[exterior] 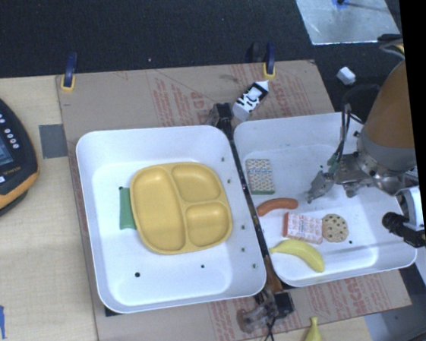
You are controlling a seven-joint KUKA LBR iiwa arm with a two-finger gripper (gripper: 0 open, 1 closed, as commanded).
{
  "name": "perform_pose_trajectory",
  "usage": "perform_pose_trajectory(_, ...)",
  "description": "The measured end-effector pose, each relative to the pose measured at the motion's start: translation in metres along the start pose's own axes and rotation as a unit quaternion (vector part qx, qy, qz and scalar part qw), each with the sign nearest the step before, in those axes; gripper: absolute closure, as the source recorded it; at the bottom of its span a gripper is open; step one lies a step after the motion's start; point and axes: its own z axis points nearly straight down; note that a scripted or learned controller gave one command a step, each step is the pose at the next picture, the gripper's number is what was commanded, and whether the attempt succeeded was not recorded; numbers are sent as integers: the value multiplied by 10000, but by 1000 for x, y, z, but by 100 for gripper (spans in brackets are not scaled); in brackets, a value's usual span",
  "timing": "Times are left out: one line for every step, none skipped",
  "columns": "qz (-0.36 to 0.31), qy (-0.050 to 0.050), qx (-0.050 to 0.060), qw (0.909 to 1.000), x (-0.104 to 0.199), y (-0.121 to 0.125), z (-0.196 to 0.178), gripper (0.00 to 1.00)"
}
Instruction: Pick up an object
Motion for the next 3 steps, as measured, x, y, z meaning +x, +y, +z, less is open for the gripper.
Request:
perform_pose_trajectory(-7, -14, -63, 10000, 25, -57, 47, 0)
perform_pose_trajectory(-32, -9, -56, 10000, 24, -56, 36, 100)
perform_pose_trajectory(-31, -9, -56, 10000, 25, -56, 36, 0)
